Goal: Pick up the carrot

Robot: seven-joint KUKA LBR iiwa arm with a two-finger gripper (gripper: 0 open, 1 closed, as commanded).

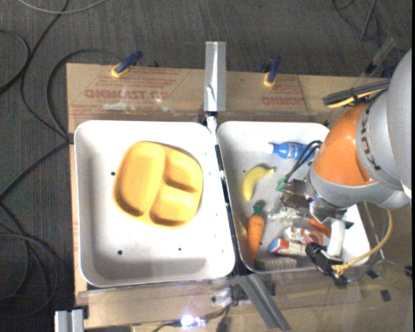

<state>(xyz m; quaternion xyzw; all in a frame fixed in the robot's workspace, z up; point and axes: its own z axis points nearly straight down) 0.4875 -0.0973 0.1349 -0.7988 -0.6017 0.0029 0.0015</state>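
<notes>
The carrot [254, 232] is orange with a green top and lies lengthwise near the front left corner of the right bin [229, 185]. My gripper [292, 205] hangs over the middle of that bin, just to the right of the carrot and slightly behind it. The arm's orange band and grey body cover the bin's right half. Nothing shows in the gripper's hold.
A yellow banana [256, 180] lies just behind the carrot and a blue bottle [287, 149] sits at the back. A red and white packet [294, 244] and a dark bar [277, 263] lie at the front. The left bin [97, 254] bears a yellow divided plate [160, 183].
</notes>
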